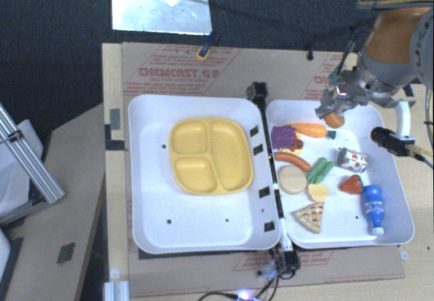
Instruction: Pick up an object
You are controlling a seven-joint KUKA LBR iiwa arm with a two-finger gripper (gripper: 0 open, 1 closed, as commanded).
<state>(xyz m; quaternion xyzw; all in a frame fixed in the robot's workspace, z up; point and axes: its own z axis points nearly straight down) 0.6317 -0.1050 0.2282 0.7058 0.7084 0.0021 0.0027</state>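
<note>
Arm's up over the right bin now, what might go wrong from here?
1. The end effector seems to have an orange item at its tip; the hold isn't clearly visible, so it may drop.
2. The carrot and purple piece lie right below, so a fall or another descent could knock them.

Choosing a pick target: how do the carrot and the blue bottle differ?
The carrot is orange, tapered, lying crosswise at the right bin's far end, near the tool. The blue bottle is blue, white-capped, lying lengthwise by the near right wall. Both lie flat in that bin.
</note>
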